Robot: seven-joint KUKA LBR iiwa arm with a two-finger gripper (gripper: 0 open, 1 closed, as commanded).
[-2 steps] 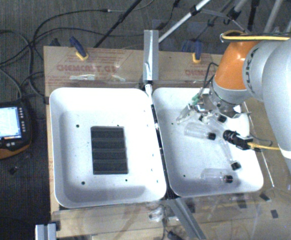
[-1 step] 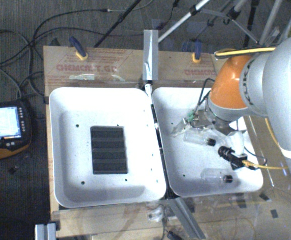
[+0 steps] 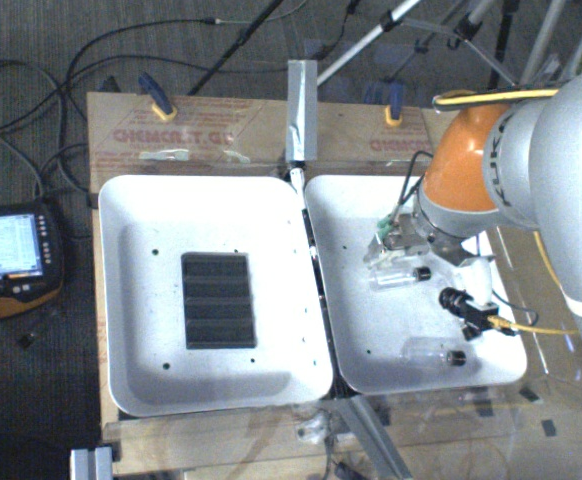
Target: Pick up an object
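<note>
Camera view, looking down at a slant, nearest edge first. Front edge of tabletop (image 3: 211, 430): bare board under the bin lips. Left bin (image 3: 131, 368): white, shallow, holding one dark ribbed rectangular block (image 3: 217, 300) lying flat near its centre, well apart from every wall. Right bin (image 3: 351, 353): white, shallow, holding a clear tube-like item with a dark cap (image 3: 433, 352) near the front wall; a second clear item with a dark tip (image 3: 399, 275) lies mid-bin, just beneath the arm's wrist. Pincer (image 3: 389, 246): low over the right bin, translucent fingers close above that second clear item, green part at its base; whether the fingers are parted or closed cannot be told, and nothing is visibly held. Arm body (image 3: 531, 168): grey with orange band, entering from the right. Far items: cardboard backing with two blue clamps (image 3: 155, 96), handheld pendant (image 3: 11, 258) off to the left. Judgement: grasp approach in progress; centre the fingers across the clear item's narrow axis and descend fully before closing, since smooth clear plastic is likely to slip or roll.
</note>
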